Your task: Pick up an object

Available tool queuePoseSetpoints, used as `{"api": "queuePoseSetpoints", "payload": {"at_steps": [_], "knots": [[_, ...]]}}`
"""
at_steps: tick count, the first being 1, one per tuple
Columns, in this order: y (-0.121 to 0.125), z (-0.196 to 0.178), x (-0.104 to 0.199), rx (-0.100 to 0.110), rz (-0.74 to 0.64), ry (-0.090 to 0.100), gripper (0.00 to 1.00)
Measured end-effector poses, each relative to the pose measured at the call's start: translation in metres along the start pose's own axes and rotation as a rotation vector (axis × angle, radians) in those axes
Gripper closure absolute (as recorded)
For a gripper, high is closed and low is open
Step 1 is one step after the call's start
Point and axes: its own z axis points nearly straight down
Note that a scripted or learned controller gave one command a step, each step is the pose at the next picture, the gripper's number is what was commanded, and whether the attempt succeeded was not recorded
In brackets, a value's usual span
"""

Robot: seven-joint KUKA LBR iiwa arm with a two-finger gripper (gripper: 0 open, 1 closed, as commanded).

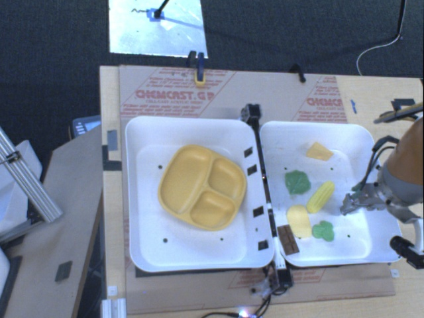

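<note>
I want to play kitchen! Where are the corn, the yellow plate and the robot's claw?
corn [320,197], camera view, middle of the cob
yellow plate [179,174], camera view, its big compartment
claw [351,204], camera view, between its fingertips

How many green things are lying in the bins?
2, both in the right bin: a larger green piece left of the corn, a smaller green piece nearer the front.

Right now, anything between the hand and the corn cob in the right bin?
Nothing visible. The hand sits at the right side of the right bin, and only bare white floor lies between it and the corn cob. The small green piece lies below that line.
</note>
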Motion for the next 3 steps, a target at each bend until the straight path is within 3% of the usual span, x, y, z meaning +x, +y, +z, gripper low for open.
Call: {"api": "queuePoseSetpoints", "payload": {"at_steps": [1,2,3], "knots": [[0.061,-0.201,0.018,-0.018,-0.007,-0.005,1.00],[0.095,-0.223,0.133,-0.002,-0.014,0.004,1.00],[0.127,-0.258,0.244,-0.003,-0.015,0.007,1.00]]}}
